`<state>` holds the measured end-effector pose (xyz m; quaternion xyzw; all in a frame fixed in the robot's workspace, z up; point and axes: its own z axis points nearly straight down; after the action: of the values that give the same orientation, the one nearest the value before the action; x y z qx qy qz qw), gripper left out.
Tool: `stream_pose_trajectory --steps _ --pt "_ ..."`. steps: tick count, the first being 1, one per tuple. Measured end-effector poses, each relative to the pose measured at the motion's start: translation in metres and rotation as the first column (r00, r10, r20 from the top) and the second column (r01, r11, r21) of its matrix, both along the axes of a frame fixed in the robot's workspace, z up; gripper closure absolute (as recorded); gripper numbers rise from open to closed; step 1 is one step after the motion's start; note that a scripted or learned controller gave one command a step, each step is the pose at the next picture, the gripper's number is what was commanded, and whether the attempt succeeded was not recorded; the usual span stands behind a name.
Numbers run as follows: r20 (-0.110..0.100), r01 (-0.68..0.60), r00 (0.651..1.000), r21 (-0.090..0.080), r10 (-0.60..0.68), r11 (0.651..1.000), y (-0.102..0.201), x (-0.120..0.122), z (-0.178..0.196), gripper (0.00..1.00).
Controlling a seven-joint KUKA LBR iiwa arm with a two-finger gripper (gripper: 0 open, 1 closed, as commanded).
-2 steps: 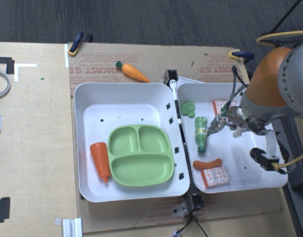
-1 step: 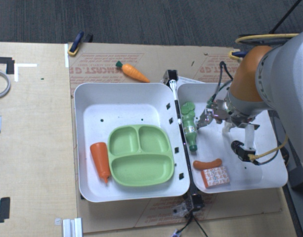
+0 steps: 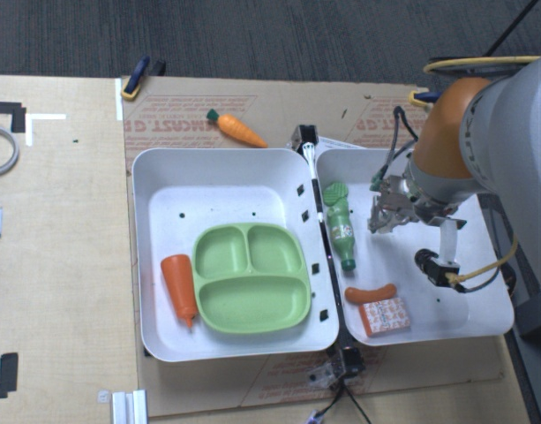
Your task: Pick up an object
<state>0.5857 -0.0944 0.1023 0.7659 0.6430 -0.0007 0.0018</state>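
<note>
My gripper (image 3: 385,215) hangs over the middle of the right bin (image 3: 482,316), to the right of a green bottle (image 3: 340,223) that lies along the bin's left wall. An orange-red sausage (image 3: 369,294) and a small red and white box (image 3: 386,316) lie near the bin's front, below the gripper. I see nothing held in the gripper.
The left bin (image 3: 155,175) holds a green divided plate (image 3: 251,277) and an orange bottle-like thing (image 3: 178,287) at its left. A toy carrot (image 3: 236,128) lies on the cardboard behind the bins. A blue and yellow clip (image 3: 135,78) sits at the far left.
</note>
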Motion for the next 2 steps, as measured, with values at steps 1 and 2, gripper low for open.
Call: stream_pose_trajectory --steps 1,2 --pt "0.0 0.0 1.0 0.0 0.0 1.0 0.0 0.0 0.0 0.0" --pt "-0.001 -0.619 0.785 0.003 0.619 0.785 0.025 -0.082 0.09 0.0"
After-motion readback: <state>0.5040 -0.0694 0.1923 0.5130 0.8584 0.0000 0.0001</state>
